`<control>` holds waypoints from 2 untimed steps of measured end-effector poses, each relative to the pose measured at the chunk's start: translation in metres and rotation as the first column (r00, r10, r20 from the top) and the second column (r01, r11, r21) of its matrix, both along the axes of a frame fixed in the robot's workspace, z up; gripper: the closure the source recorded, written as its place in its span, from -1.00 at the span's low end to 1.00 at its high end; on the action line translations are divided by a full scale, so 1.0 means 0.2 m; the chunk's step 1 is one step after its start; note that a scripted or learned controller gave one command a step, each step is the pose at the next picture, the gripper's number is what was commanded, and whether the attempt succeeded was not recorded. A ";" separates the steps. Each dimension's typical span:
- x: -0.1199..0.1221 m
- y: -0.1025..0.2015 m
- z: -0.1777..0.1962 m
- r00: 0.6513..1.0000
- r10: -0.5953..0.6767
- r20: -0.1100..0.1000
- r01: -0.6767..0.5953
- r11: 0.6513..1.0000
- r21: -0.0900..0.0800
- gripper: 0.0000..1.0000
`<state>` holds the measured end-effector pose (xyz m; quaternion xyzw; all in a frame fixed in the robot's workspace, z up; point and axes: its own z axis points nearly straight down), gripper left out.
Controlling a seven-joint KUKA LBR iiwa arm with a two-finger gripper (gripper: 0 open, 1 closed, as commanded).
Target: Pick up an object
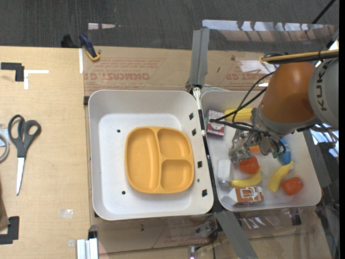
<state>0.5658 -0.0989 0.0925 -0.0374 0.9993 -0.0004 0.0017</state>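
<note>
The gripper [243,149] hangs low in the right bin [312,198], just above a red tomato [248,165]. Whether its jaws are wide or narrow, I cannot tell. Nothing looks lifted yet, so the pick is left to do.

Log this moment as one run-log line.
phase: reaching | gripper: low in right bin, over red tomato | grasp: unconfirmed | left bin: yellow divided plate

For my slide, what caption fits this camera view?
Robot hand hovers over toy food in the right bin; yellow tray sits left.
</note>
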 end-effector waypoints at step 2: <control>0.12 -0.32 0.30 0.980 -0.197 -0.001 0.197 0.980 0.001 1.00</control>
